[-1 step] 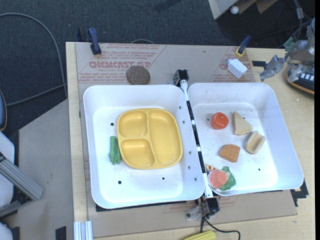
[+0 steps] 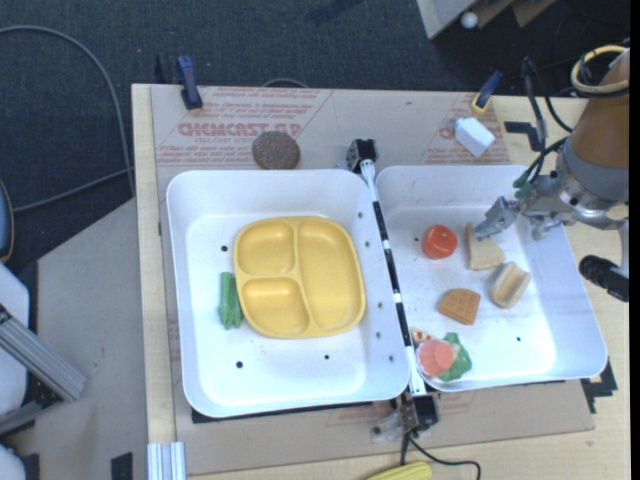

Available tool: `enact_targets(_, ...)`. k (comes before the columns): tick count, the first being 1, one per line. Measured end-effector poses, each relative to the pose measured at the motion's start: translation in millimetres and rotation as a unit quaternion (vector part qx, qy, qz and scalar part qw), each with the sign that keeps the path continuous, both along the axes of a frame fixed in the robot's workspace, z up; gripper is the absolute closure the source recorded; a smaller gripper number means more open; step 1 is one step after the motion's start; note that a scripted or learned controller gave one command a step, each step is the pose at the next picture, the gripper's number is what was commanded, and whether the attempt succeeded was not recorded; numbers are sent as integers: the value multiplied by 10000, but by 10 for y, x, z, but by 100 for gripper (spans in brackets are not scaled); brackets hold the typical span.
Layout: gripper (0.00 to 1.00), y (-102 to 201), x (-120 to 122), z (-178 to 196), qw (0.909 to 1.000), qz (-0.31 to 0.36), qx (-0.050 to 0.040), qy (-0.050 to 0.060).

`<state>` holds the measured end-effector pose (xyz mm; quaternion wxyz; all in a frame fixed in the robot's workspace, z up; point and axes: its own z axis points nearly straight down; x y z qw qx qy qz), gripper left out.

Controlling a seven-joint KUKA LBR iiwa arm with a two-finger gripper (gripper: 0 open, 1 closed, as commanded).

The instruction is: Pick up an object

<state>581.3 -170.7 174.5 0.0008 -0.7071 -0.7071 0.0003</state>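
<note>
While the arm (image 2: pixel 600 138) reaches in over the far corner of the right bin (image 2: pixel 560 358), I see its end effector (image 2: pixel 515 218) hanging just above that bin's floor, beside the pale bread slice (image 2: pixel 485 253). Two grey prongs show there, one pointing toward the slice and one on the other side, but I cannot tell from this angle how wide they stand, and I see nothing between them.

Taking the bread slice as my landmark: the red tomato (image 2: pixel 438 241) sits just beside it toward the left bin (image 2: pixel 200 368). The bread roll (image 2: pixel 509 285) lies just beside it on the nearer side, out toward the bin's outer wall. The brown cracker-like piece (image 2: pixel 460 305) lies near it, closer to me. Farther toward me, at the bin's near corner by the divider, rests a red and green item (image 2: pixel 442 358) that I cannot identify for sure.

Well apart from the slice, in the left bin, a yellow divided plate (image 2: pixel 298 275) lies flat, with a green pod-like piece (image 2: pixel 230 300) touching its far-side edge. Both bins sit on the table (image 2: pixel 240 118).
</note>
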Motion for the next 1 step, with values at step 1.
enact_targets(1,0,617,-481,-857,10000,4,0,-3)
